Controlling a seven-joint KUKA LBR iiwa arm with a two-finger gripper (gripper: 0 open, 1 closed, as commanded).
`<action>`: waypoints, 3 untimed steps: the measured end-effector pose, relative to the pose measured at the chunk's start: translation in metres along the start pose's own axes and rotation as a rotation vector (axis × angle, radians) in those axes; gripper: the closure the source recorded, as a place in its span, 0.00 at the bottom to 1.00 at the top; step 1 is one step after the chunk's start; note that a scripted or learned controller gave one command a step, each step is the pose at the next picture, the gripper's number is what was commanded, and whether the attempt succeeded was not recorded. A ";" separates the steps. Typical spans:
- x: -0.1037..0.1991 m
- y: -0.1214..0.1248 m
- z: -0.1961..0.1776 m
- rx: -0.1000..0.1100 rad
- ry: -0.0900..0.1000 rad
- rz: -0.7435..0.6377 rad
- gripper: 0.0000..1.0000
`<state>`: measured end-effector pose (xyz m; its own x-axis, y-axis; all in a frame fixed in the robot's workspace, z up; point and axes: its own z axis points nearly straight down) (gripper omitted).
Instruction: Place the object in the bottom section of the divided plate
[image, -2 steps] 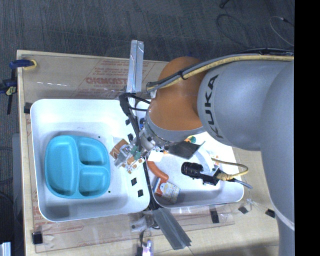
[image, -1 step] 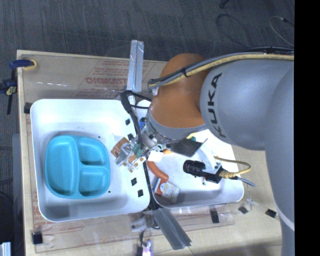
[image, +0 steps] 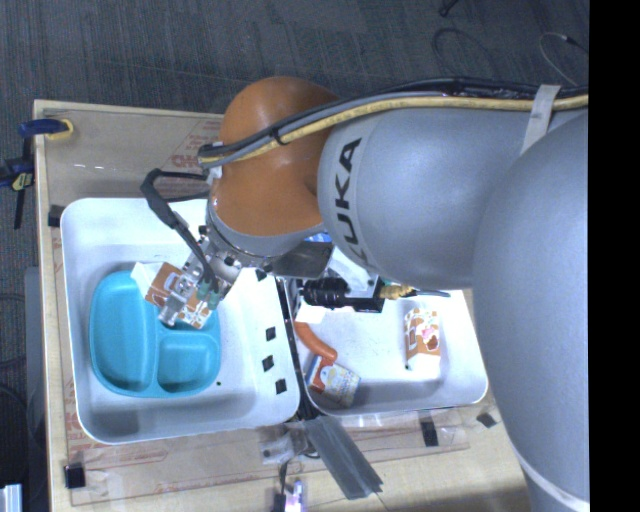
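A blue divided plate (image: 135, 335) lies in the left bin (image: 100, 225), with one long section on its left and two smaller ones on its right. My gripper (image: 188, 297) hangs over the plate's upper right edge. Its fingers are shut on a small orange-brown packet (image: 163, 287), which sticks out to the left of them, just above the plate's rim. The arm's orange band (image: 270, 150) and grey body cover much of the view above and to the right.
The right bin (image: 455, 385) holds an orange tool with a metal end (image: 325, 365) at its lower left and a white printed packet (image: 423, 335) to the right. A black cable (image: 165, 205) loops beside the wrist. Black clips (image: 272, 360) sit along the divider between bins.
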<state>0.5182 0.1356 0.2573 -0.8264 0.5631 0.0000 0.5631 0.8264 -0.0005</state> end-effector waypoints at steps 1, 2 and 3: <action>0.035 -0.021 -0.069 -0.002 -0.002 -0.202 1.00; 0.035 -0.020 -0.079 -0.003 -0.003 -0.208 1.00; 0.053 0.020 -0.031 0.001 0.001 -0.300 1.00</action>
<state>0.4856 0.1817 0.2887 -0.9558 0.2940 0.0013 0.2940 0.9558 -0.0014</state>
